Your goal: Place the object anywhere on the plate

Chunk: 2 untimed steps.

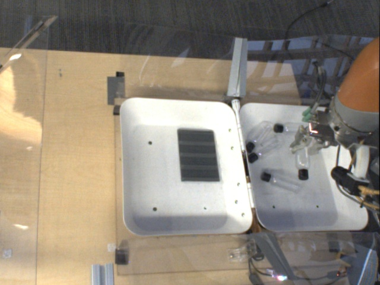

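Camera view: four clear vials, black caps, all in right bin (pixel 356 221). One vial (pixel 303 161) under gripper (pixel 309 136); grip state unclear. One dark ribbed plate (pixel 198 154) in left bin (pixel 136 218).

On the bench (pixel 71 159) there are two white bins: the left bin (pixel 142 206) and the right bin (pixel 332 215). The left bin holds one dark ribbed plate (pixel 198 154). The right bin holds four clear vials with black caps (pixel 279 181).
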Motion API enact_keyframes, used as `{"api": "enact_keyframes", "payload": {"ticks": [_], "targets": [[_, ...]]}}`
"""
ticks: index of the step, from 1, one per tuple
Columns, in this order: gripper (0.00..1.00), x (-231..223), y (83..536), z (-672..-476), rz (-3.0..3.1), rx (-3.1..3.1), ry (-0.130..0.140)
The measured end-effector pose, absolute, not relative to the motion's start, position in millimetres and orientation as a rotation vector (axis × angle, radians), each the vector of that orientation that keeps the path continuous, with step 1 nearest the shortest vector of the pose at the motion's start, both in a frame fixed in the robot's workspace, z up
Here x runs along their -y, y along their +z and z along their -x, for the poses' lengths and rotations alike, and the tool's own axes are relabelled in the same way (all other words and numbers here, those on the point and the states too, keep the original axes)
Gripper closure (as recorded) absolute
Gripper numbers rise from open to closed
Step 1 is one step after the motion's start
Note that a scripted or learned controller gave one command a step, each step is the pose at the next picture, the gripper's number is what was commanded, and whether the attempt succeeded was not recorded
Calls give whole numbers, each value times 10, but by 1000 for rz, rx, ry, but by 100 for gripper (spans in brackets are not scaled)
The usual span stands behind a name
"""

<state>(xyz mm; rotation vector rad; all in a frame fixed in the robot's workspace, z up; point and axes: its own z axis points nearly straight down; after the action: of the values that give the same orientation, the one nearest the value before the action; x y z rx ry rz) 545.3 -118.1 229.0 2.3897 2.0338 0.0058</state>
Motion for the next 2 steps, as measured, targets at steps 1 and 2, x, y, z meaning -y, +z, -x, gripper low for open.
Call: {"api": "enact_keyframes", "payload": {"ticks": [1, 2], "targets": [[100, 903, 2811, -5978, -2815, -1386, 5], [100, 584, 2166, -6590, -2955, -1063, 0]]}}
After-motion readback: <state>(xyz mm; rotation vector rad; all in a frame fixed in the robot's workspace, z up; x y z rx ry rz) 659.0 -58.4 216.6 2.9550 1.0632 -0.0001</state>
